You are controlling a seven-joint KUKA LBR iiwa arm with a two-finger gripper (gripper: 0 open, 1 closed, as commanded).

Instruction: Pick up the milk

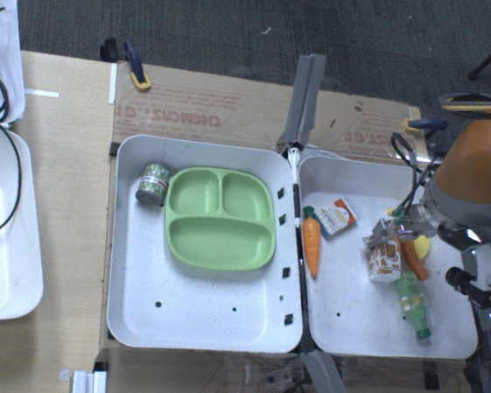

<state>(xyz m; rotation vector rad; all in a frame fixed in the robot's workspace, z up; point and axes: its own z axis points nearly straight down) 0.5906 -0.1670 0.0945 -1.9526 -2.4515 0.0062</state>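
White plastic, shallow, two bins side by side on a pale wooden worktop (71, 101). Left bin (128, 301): one light green three-compartment plastic plate (221, 217) near the middle, and one small green-labelled tin can (152, 183) just beside the plate's left edge. Right bin (345, 326): one orange plastic carrot (311, 245) lying lengthwise near the bin's left wall; one small red-and-white snack packet (337, 217) just beside the carrot's upper end; one small white milk carton with brown print (385, 260), lying in the right half of the bin; one clear green plastic bottle (414, 305) below and to the right of the carton; yellow and orange items beside the carton's right side, too crowded to identify. Gripper (391, 235): metal, two-fingered, on the grey arm with orange band, poised directly at the carton's upper end; how far it is open, and whether it has the carton, I cannot tell from this slant. Step in hand, by judgement: approach or grasp at the milk, carton not seen lifted. Next move calls for a firm closure across the carton's narrow sides, kept clear of the neighbouring bottle, then a straight lift.
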